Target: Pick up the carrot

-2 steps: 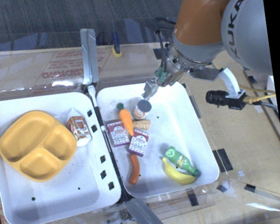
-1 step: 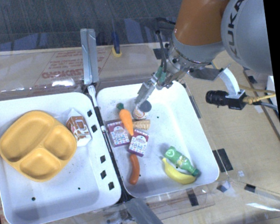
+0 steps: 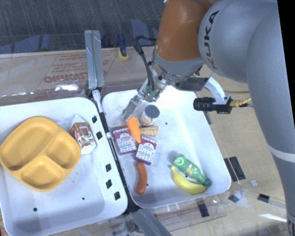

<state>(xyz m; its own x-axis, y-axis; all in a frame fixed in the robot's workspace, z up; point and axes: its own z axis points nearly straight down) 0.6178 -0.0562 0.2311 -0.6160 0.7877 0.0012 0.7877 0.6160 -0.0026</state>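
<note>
The carrot (image 3: 133, 130) is a short orange piece lying lengthwise in the upper left part of the right bin (image 3: 207, 139). My gripper (image 3: 140, 110) hangs just above the carrot's far end. It is open, with one grey finger (image 3: 130, 109) to the carrot's left and the other ending in a dark round tip to its right. Nothing is between the fingers. The grey and orange arm reaches in from the upper right.
Two small maroon cartons (image 3: 123, 141) (image 3: 146, 151) and a tan cracker-like piece (image 3: 149, 131) crowd the carrot. A sausage (image 3: 141, 179), a banana (image 3: 186, 184) and a green bottle (image 3: 191, 169) lie nearer the front. The left bin (image 3: 20, 220) holds a yellow divided plate (image 3: 38, 152) and a carton (image 3: 83, 136).
</note>
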